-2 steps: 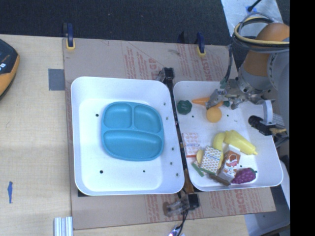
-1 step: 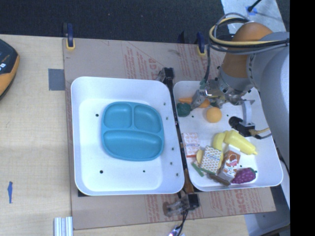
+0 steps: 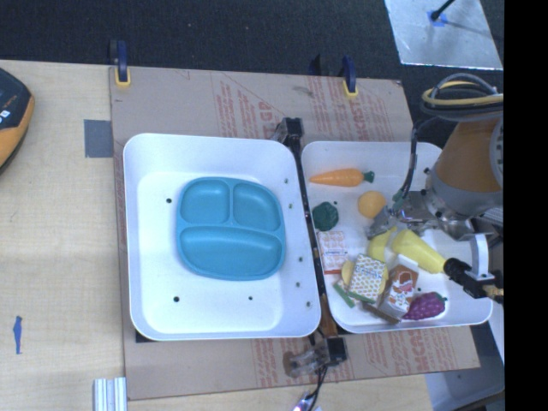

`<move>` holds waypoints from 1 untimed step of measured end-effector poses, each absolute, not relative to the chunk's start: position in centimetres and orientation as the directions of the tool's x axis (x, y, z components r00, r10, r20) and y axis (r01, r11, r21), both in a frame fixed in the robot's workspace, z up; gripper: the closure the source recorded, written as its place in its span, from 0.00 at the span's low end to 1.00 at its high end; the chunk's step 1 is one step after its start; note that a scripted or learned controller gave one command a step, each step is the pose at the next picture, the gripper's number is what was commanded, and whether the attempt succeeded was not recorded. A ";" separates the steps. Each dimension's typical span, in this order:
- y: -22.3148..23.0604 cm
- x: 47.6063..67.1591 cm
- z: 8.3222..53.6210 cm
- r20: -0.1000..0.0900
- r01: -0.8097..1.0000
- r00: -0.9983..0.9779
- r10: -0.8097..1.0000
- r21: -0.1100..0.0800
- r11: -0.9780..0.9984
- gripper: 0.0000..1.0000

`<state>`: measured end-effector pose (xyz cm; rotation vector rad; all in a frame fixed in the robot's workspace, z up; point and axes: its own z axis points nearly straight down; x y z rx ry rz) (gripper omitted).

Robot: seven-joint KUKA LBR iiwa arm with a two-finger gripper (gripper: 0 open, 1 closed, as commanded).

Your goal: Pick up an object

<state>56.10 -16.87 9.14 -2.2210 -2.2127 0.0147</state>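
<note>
Here, in the camera view, we judged the yellow toy [image 3: 417, 248] in the right bin [image 3: 462, 319] to be light, stiff and smooth-skinned plastic, likely to slip, so it would best be taken across its thicker middle rather than at its tapered end. The toy lay near the bin's centre, among other play food, directly at the gripper [image 3: 390, 223], which stood over its left end; we could not tell how the tool was set, nor whether it held the toy.
</note>
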 end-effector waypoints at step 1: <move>-12.6 61.6 9.2 0.000 1.000 -0.010 1.000 0.001 0.010 0.00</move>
